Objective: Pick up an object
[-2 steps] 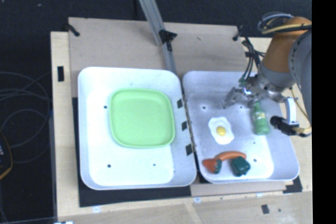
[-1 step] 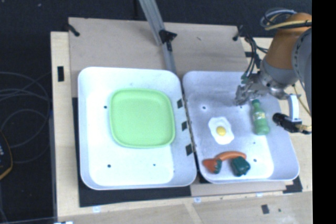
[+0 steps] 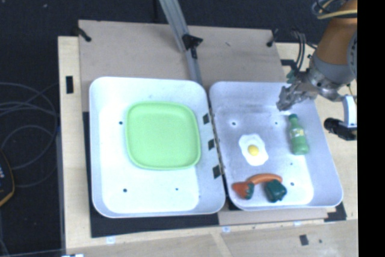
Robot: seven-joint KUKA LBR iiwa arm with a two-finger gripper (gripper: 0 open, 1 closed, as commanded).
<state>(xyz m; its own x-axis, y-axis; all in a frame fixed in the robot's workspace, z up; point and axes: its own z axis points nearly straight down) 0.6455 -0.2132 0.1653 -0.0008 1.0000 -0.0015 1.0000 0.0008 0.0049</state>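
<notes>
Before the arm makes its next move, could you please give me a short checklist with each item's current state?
1. Gripper above the right bin: ok.
2. Green bottle just below the gripper, lying free: ok.
3. Something held between the fingers: cannot tell.
4. Fried egg set apart from the bottle: ok.
5. Sausage, orange piece and dark green piece crowded together, poor targets: not ok.
6. Green plate sits in the left bin, out of the way: ok.
</notes>
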